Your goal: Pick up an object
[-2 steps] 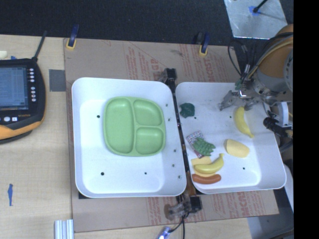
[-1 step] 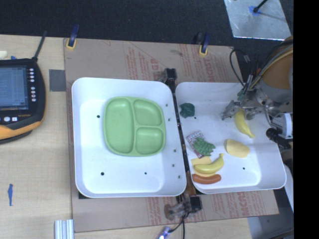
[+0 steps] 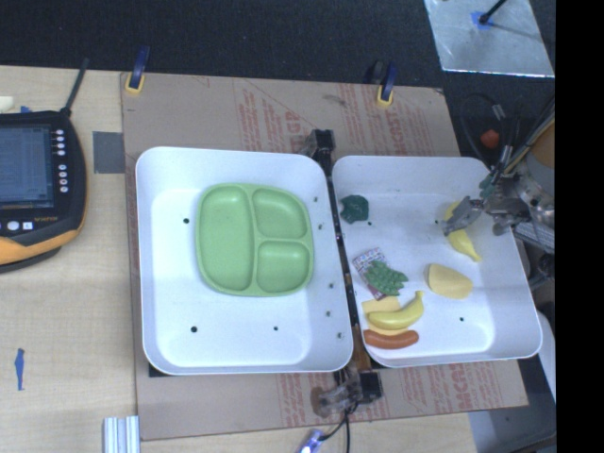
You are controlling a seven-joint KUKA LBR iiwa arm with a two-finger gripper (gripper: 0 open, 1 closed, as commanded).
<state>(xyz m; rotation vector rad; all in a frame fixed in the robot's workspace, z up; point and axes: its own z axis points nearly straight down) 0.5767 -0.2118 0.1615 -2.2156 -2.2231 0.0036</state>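
Gripper (image 3: 464, 217) low over the right bin's (image 3: 491, 347) far right side, reaching in from the right edge; too small and blurred to tell how it is set. Just beneath it, touching or nearly so, a small yellow wedge (image 3: 464, 244), probably a toy lemon slice: looks light, hard plastic, smooth and liable to squirt out sideways; best taken across its narrow flat sides, not along the curved back. Just below that, a pale yellow chunk (image 3: 449, 280), rounder, harder to pinch. Further left, a banana (image 3: 394, 311) lying against a red sausage (image 3: 390, 339), a green leafy piece (image 3: 385, 276) on a small packet, and a dark green lump (image 3: 355, 209) near the bin's left wall. Beyond, in the left bin (image 3: 170, 328), a green divided plate (image 3: 255, 240). All likely light toys, none fragile.
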